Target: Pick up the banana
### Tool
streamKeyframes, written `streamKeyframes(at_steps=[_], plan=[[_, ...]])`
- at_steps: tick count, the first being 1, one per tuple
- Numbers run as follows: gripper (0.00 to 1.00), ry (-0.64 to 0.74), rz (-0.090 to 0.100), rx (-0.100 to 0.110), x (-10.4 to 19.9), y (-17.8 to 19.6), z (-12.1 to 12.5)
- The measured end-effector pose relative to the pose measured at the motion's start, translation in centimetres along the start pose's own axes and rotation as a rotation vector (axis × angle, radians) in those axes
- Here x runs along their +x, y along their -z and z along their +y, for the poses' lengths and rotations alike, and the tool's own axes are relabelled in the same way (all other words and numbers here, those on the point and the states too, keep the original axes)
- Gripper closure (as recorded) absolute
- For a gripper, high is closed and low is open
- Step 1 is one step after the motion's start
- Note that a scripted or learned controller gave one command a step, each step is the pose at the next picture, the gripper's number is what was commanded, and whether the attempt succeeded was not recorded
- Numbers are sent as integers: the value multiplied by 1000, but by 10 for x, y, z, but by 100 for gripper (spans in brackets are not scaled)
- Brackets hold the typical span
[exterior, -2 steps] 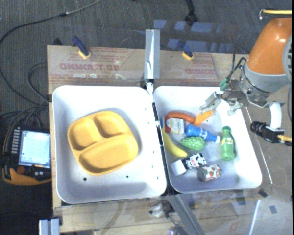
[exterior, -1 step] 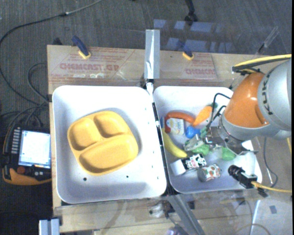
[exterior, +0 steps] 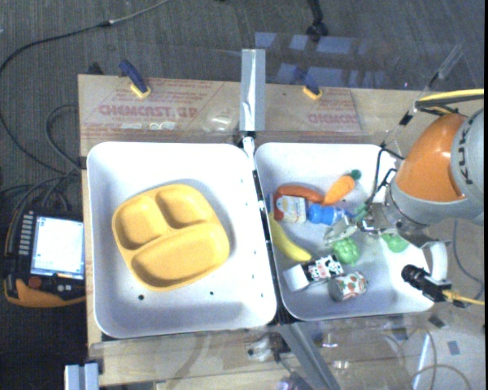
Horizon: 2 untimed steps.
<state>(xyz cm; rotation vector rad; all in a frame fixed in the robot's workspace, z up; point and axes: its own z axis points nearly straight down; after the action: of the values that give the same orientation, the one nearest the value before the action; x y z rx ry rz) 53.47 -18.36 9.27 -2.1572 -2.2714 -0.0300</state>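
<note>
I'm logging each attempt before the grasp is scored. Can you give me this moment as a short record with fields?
target: banana, lying along the left wall of the right bin
near target: red-and-white packet, carrot, cow-patterned item
gripper: gripper low over the toys right of the banana, apart from it
banana held: no
left bin: left bin holds a yellow divided tray

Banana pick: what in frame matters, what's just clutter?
Matters:
banana, against the right bin's left wall
gripper, over the middle of the right bin

Clutter:
yellow tray in the left bin
carrot
ketchup bottle
blue item
green item
cow-print carton
can
</note>
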Motion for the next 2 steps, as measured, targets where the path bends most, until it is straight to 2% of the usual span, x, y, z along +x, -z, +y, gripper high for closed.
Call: streamKeyframes(at_steps=[1, 2], plan=[[0, 41, 12, 5, -16, 18, 83], [0, -33, -25, -1, 59, -3, 50]])
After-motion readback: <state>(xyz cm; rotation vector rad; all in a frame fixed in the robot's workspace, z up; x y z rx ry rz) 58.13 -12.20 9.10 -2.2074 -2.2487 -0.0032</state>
